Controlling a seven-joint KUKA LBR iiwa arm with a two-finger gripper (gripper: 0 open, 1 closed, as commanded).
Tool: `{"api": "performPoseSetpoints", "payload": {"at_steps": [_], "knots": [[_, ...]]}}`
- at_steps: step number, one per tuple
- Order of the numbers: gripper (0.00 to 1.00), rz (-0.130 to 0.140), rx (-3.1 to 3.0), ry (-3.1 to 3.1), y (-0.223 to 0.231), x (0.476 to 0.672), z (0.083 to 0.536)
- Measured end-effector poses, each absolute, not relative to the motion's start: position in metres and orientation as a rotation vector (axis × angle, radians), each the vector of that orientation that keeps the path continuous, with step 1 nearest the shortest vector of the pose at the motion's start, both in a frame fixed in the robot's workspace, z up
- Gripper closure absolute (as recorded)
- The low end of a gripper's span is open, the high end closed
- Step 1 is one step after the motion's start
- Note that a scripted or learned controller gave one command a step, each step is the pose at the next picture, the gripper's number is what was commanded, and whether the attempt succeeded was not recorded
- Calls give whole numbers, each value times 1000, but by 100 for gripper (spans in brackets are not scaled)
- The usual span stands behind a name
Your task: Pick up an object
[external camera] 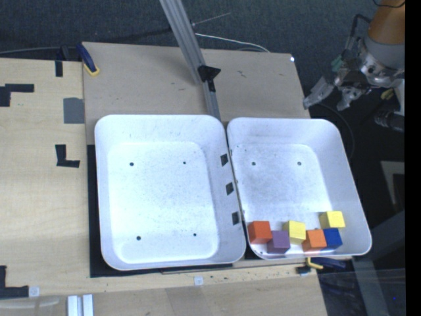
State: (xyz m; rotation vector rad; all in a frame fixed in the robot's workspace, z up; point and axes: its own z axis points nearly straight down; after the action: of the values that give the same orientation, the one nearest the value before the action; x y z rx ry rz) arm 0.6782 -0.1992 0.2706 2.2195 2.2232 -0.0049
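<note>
1. Down at the near edge of the right bin (pixel 342 150) lies a cluster of small blocks: an orange block (pixel 260 231) at the left, a purple block (pixel 280 241) just beside it, a yellow block (pixel 297 230) next to that, then a second orange block (pixel 316 239) touching a blue block (pixel 332 238), and a second yellow block (pixel 334 219) just behind the blue one
2. All six blocks sit low against the bin's near wall, toward its right corner; the rest of that bin's floor shows only dark speckling
3. Beside it, the left bin (pixel 105 143) touches the right bin along a shared edge marked by small dark tabs
4. Well apart from the blocks, the gripper (pixel 332 92) hangs beyond the far right corner of the right bin, over the dark floor off the bench; its two fingers are spread apart with nothing between them
5. Above it rises the arm's orange band (pixel 387 22)
6. A slanted metal pole (pixel 184 28) crosses the wooden bench (pixel 39 176) behind the bins
</note>
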Motion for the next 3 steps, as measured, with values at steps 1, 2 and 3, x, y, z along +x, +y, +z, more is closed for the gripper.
{"api": "performPoseSetpoints", "payload": {"at_steps": [1, 2, 3], "knots": [[0, 1, 2221, 2222, -176, 614, 296], [0, -1, 2222, 2223, -183, 582, 303], [0, -1, 2220, 2228, -153, 557, 299]]}}
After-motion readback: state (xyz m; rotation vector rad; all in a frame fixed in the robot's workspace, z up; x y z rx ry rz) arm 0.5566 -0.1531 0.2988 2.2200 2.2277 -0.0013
